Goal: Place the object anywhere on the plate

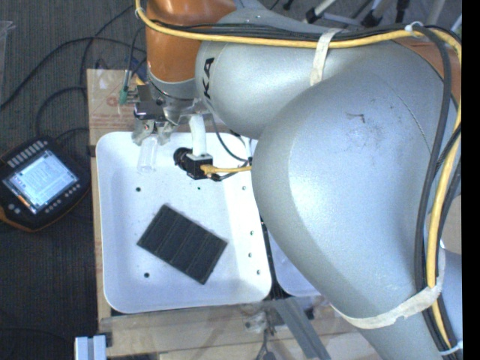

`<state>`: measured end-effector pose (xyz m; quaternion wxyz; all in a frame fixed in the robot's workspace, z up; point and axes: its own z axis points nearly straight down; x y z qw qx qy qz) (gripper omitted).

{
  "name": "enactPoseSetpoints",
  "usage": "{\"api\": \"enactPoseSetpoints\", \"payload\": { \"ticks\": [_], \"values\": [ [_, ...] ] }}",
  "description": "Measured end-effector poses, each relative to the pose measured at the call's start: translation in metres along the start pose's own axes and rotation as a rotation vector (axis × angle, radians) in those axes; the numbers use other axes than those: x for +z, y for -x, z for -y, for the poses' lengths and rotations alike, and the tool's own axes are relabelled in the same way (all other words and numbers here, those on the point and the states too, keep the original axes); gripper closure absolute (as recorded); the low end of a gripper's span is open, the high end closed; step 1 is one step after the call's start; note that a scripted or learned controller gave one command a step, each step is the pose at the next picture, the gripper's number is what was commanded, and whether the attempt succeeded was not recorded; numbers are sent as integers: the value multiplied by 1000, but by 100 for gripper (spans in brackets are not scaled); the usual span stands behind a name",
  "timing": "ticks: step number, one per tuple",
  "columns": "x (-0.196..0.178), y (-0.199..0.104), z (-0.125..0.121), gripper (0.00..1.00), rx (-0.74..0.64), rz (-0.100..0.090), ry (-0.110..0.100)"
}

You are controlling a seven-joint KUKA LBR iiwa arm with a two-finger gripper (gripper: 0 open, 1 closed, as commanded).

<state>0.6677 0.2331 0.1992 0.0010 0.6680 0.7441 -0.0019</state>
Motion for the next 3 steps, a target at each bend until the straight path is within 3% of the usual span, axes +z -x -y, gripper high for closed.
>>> {"api": "enactPoseSetpoints", "payload": {
  "ticks": [1,2,3],
  "values": [
    [44,11,1,100,-529,-2,0],
    [-36,13,6,100,-953,-2,6],
    [-54,-1,7,100,-1495,-1,10]
  ]
}}
